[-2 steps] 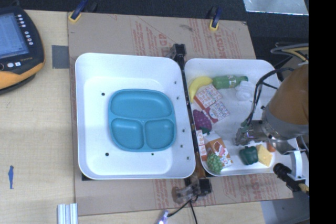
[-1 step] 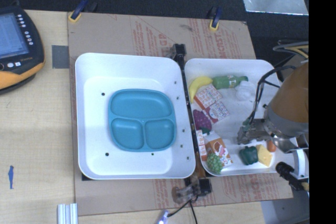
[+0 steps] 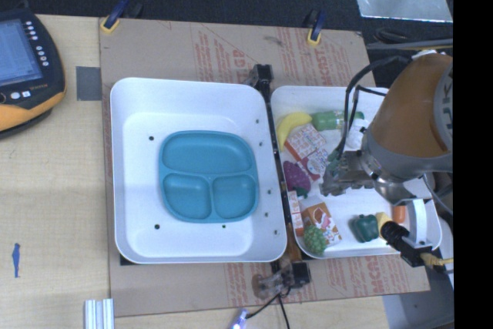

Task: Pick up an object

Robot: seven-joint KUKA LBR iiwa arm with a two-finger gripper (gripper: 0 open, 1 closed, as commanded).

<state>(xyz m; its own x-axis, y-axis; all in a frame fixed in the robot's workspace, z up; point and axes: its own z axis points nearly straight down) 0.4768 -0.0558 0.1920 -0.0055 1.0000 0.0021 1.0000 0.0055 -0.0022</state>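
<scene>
My gripper [image 3: 333, 179] hangs low in the right bin [image 3: 400, 246], above the purple grapes [image 3: 296, 176] and beside the small carton [image 3: 308, 146]. Whether my grip is open or closed, I cannot tell. The grapes look light, bumpy and rigid plastic; I judge a pinch across the cluster's middle best.

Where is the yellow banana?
The banana lies in the right bin, near its top-left corner, beside the green bottle and above the red-and-white packet.
</scene>
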